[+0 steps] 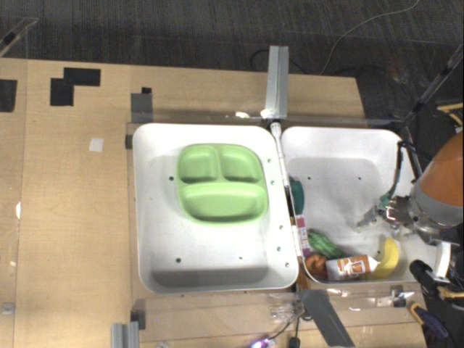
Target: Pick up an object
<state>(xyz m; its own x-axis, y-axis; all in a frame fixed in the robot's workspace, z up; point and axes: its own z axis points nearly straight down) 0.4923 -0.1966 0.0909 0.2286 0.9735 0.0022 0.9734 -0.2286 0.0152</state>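
The arm point(444, 187) comes in from the right and the edge cuts most of it off, so we see just its orange band and some grey metal. Its tool point(386, 212) is small and blurry over the right bin point(341, 147), and we cannot tell how it is set.

The worktop point(65, 216) is light wood with black marks near the top left. Behind it the floor point(181, 20) is dark grey, with a thin cable point(362, 24) lying on it. Two white bins sit side by side. The left bin point(156, 259) holds a green tray point(221, 182) with three parts.

The things to pick up are crowded in the near corner of the right bin. We see a yellow banana point(389, 257), a small bottle point(351, 267) lying on its side with an orange label, and something leafy green point(325, 243). A dark green thing point(296, 194) sits by the wall between the bins, half hidden.
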